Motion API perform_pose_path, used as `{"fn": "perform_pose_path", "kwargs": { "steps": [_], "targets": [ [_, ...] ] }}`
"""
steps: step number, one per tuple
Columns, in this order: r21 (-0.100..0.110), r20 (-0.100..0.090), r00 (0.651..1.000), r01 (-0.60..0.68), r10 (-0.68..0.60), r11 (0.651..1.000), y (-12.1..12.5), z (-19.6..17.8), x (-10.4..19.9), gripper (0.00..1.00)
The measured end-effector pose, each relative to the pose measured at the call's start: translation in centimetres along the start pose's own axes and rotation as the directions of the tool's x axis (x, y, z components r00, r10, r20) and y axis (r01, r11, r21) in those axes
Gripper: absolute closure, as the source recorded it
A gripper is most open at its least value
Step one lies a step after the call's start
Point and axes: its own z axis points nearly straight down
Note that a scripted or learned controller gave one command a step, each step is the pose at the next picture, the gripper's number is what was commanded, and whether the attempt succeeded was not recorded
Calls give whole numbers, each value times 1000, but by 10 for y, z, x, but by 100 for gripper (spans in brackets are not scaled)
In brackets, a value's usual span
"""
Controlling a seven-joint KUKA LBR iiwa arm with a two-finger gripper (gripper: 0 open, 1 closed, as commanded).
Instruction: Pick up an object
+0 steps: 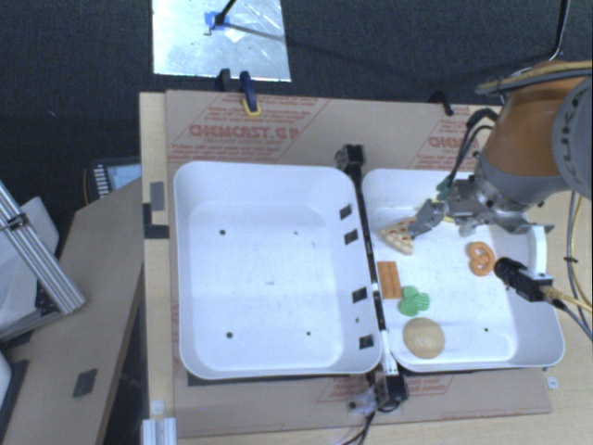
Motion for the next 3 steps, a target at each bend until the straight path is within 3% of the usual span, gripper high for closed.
{"fn": "perform_pose_path", "kwargs": {
  "steps": [1, 2, 3],
  "targets": [
    [-1, -3, 1000, 7, -7, 1000, -47, -49, 65, 0],
    [4, -1, 1000, 3, -3, 1000, -38, 10, 87, 0],
    [-2, 0, 1000, 1, -1, 1000, -37, -3, 86, 100]
  ]
}}
